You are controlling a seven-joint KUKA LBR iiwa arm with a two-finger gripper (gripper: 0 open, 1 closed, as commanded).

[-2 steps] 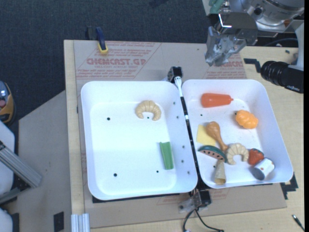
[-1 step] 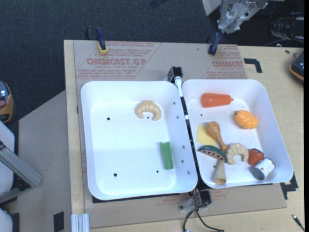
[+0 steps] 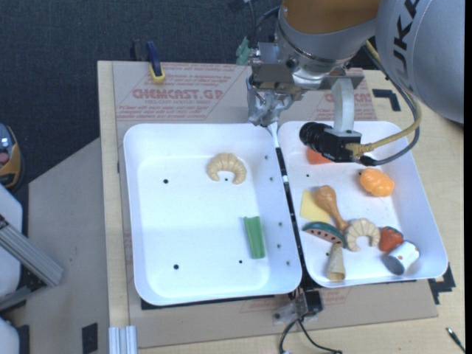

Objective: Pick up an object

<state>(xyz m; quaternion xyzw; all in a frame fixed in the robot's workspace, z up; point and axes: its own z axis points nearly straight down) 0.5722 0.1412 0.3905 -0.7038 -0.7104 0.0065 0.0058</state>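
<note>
End effector (image 3: pixel 264 115) is seen at the far rim of the two bins, over the seam where they meet, hung from the grey arm (image 3: pixel 346 13) with its orange band. Open or closed cannot be told from this view; nothing is seen held in it.

Left bin (image 3: pixel 147 198), below-left of the end effector: a croissant (image 3: pixel 227 167) is placed near it, a green stick (image 3: pixel 254 237) farther down, well apart from it.

Right bin (image 3: pixel 424 220), below-right of the end effector: an orange-red piece (image 3: pixel 318 156) is partly hidden under a black camera unit (image 3: pixel 327 140) just beside the end effector. An orange fruit (image 3: pixel 376 182) is seen farther right. Well below: a drumstick (image 3: pixel 329 201) lying on a yellow cheese slice (image 3: pixel 314 210), a watermelon slice (image 3: pixel 324 232), a cone (image 3: pixel 336 262), a second croissant (image 3: pixel 363 233), a red piece (image 3: pixel 391 238) and a white cup (image 3: pixel 403 257), clustered close together.

A brown printed board (image 3: pixel 184 91) is laid on the surface under the bins.
</note>
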